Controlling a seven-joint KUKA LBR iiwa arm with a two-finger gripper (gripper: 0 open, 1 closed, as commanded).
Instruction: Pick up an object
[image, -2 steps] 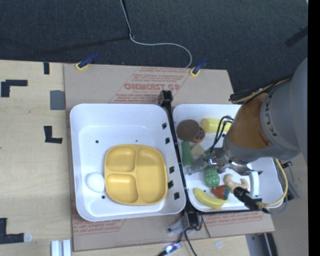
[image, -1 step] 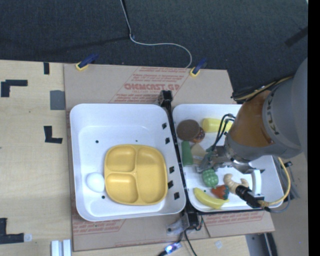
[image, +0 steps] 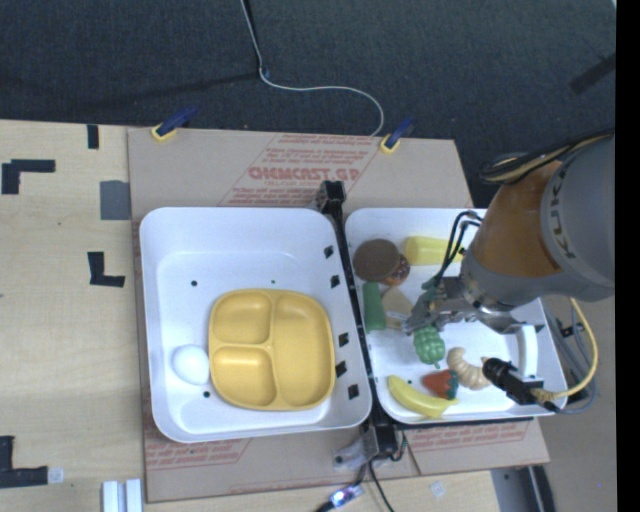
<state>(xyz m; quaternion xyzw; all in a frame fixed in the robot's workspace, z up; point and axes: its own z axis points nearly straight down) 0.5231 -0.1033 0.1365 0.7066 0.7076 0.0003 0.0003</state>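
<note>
Right bin (image: 520, 425), loose items: one brown round piece (image: 378, 259) at the upper left corner area; one yellow block (image: 428, 249) just beside it to the right; one green elongated piece (image: 373, 306) along the left wall, lying lengthwise; one pale beige piece (image: 398, 301) next to it; one knobbly green piece (image: 429, 346) near the middle; one banana (image: 418, 399), yellow, lying flat at the near edge; one red piece (image: 439, 383) touching it; one cream lumpy piece (image: 464, 367) just right.
</note>
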